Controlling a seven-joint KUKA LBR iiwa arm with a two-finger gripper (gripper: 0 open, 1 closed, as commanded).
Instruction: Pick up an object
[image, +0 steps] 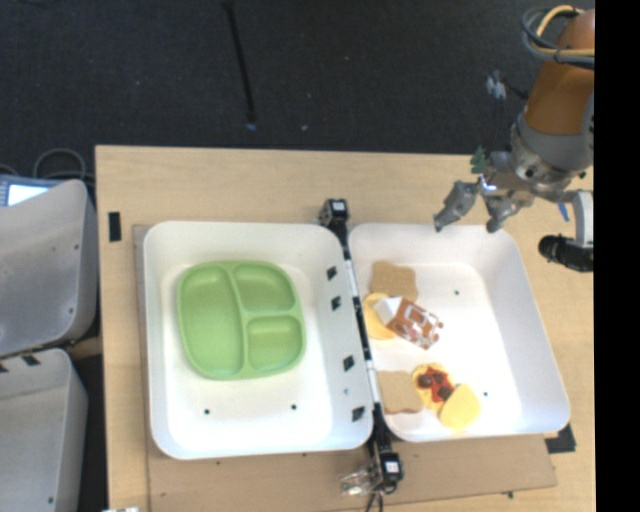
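The claw (471, 213) is seen spread and empty over the right bin's (520, 300) far rim. The toast slice (393, 279) is judged light, stiff, best pinched across its edges.

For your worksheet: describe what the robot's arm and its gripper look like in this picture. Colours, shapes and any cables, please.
The arm enters at the upper right, a rounded body with an orange band and grey metal below it at the wrist. A thin pale cable loops over its top. The gripper is grey, with two slim jaws set apart and pointing down toward the far edge of the right bin. A dark fitting sits beside the wrist.
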